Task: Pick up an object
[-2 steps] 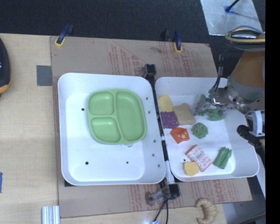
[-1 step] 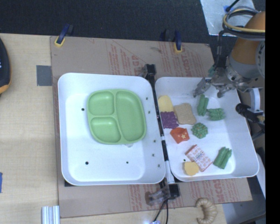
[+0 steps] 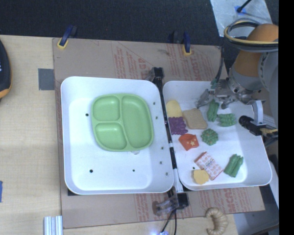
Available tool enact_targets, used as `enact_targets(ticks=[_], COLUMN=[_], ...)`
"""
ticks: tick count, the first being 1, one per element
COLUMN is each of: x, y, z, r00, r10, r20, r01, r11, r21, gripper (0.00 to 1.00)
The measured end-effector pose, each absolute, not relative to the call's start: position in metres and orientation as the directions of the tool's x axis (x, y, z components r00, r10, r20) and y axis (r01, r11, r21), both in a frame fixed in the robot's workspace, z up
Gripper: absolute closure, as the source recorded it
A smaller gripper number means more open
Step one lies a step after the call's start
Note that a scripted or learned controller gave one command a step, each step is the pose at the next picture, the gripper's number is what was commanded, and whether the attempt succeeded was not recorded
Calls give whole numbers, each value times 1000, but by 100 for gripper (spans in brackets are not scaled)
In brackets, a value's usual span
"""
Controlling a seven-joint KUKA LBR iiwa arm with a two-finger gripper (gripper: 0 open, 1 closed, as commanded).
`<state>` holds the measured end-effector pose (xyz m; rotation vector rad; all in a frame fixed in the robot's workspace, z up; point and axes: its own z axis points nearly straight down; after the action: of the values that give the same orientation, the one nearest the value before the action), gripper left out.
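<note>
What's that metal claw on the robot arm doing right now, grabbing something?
Gripper: low in the right white bin, over the green toy vegetables; cannot be told whether it is open, closed or holding anything.

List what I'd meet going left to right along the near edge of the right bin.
Yellow piece → red and white packet → green vegetable. The hand sits at the far end of the right bin.
</note>
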<state>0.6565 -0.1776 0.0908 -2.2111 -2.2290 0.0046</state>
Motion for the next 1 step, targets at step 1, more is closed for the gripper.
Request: enact_targets(ticks=[1], x=[656], y=[-205], z=[93], r00=[-2], r10=[1000], r20=[-2], r01=[1000], r11=[2], r21=[-1], gripper=[0])
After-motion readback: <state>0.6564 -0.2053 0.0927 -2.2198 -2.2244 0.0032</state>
